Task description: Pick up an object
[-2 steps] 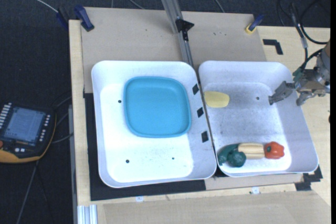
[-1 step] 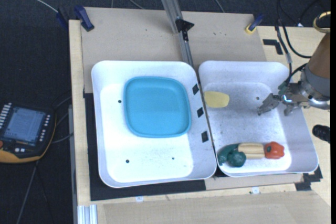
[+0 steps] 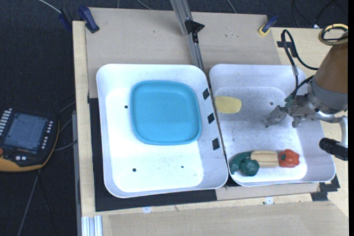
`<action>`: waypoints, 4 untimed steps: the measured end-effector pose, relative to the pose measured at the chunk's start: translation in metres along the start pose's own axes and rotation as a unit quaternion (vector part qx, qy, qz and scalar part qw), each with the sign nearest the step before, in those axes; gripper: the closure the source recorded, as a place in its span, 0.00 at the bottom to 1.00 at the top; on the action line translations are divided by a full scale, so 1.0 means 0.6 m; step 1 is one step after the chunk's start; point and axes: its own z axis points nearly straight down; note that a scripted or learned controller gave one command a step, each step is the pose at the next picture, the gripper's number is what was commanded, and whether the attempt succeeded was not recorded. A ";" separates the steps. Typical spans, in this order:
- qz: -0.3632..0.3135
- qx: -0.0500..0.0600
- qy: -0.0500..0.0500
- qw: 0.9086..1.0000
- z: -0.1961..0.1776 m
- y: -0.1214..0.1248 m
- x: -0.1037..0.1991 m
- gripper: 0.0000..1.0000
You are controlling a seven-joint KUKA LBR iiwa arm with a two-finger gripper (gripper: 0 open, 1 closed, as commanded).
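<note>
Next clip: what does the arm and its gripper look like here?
The arm enters from the right: an orange-brown band above a grey wrist. Black cables loop along it. The gripper is grey metal with thin fingers.

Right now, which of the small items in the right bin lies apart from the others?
The yellow piece, alone near the right bin's left wall; the green, tan and red items cluster along its front edge.
</note>
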 end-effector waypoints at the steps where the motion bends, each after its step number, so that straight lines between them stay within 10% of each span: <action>1: 0.000 -0.003 -0.001 1.000 -0.021 0.002 -0.001 1.00; 3: 0.000 -0.004 -0.001 1.000 -0.185 -0.008 -0.007 1.00; 4: -0.002 -0.002 0.000 1.000 -0.171 0.013 0.073 1.00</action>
